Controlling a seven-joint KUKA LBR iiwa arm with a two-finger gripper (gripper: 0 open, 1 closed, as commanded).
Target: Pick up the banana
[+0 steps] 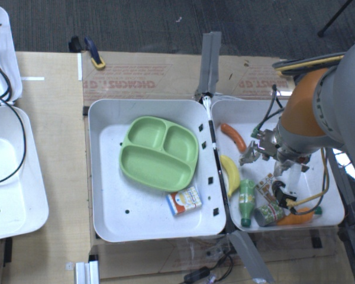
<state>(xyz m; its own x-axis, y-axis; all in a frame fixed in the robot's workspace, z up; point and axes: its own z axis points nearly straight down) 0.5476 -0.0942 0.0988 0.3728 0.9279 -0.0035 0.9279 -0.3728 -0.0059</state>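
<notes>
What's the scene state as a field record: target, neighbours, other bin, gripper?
target: curved yellow banana, right white bin, against its left wall
neighbours: orange-red carrot-like piece above it; green plastic bottle below-right
left white bin: green three-compartment plate, small printed carton
gripper: over the right bin, right of the banana; finger state unclear

Banana (229, 174) lies in right bin (334, 215), beside green bottle (246, 201); gripper (255, 151) hovers near, right of banana.
</notes>
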